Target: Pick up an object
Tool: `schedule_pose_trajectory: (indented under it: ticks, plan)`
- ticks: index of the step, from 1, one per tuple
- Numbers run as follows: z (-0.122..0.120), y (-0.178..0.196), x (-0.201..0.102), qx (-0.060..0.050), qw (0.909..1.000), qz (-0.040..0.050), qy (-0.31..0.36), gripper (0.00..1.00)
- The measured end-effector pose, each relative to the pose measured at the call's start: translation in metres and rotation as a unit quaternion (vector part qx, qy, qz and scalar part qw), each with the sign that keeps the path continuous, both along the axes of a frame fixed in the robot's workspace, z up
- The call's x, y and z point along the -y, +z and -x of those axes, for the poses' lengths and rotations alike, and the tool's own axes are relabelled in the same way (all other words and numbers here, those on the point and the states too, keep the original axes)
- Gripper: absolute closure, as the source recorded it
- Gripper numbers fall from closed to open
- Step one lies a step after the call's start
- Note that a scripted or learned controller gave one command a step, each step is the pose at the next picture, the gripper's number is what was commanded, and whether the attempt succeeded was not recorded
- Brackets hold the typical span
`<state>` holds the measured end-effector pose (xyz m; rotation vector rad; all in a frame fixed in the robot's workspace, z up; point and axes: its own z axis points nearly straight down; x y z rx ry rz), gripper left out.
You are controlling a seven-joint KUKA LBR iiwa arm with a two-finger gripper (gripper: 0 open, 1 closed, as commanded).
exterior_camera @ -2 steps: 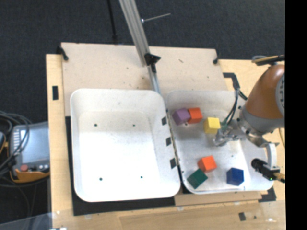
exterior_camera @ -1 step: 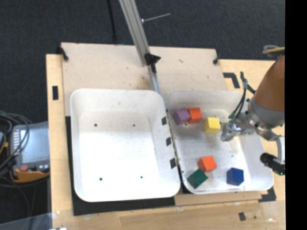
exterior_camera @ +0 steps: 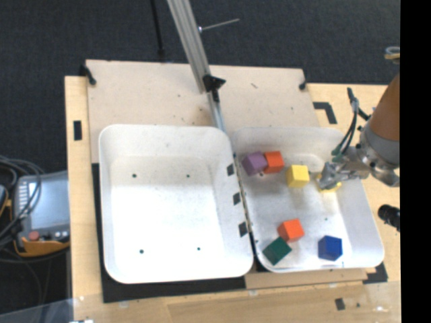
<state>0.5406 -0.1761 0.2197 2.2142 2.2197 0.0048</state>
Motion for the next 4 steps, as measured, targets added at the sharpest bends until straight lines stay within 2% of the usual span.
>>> schedule_pose_trajectory:
  ticks: [1,2,4]
  plan:
    - [0.008,0.056,0.000,0.001,1.0000,0.0003,0.001,1.00]
    - [-0.003,0.060,-0.058,-0.001,1.0000,-0.0010,0.003,1.00]
    - [-0.013,0.027,-0.163,-0.004,1.0000,-0.0015,0.002,1.00]
